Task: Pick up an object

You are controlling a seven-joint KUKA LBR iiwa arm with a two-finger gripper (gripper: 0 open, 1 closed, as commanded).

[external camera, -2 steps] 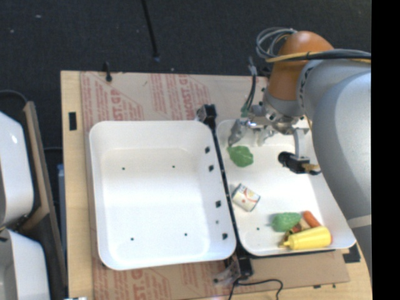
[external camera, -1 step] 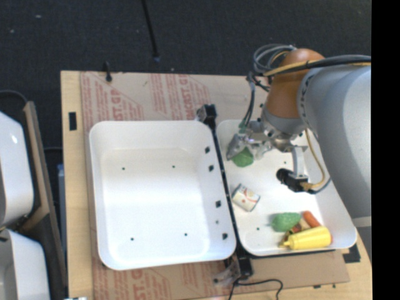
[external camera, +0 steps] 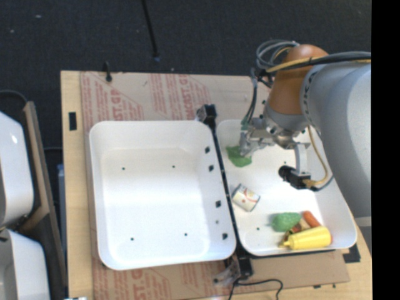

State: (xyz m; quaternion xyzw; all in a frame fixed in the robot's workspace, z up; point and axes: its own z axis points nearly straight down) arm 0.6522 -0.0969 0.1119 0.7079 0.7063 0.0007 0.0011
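From my seat I see the grey arm [external camera: 337,99] coming in from the right, its orange band [external camera: 290,86] above the wrist, reaching down into the right bin [external camera: 331,192]. The gripper [external camera: 245,147] sits at the far left corner of that bin, right over a green object [external camera: 239,157] that lies close to the divider between the bins. The gripper tip meets the top of the green object, but I cannot tell whether it has hold of it, and I cannot tell its state from this angle.

Nearer to me in the same bin, a small white cup-like item with red marks [external camera: 245,198] lies tipped on its side, just beside the divider. Along the bin's near edge I count a cluster: a second green lump [external camera: 285,220], an orange piece [external camera: 310,218] touching it on the right, and a yellow bottle [external camera: 308,239] lying flat just below both.

The left bin [external camera: 100,167] sits beside it, the two rims touching along the black clips. Both rest on a cardboard sheet [external camera: 144,95] with red print, on the wooden bench [external camera: 69,167]
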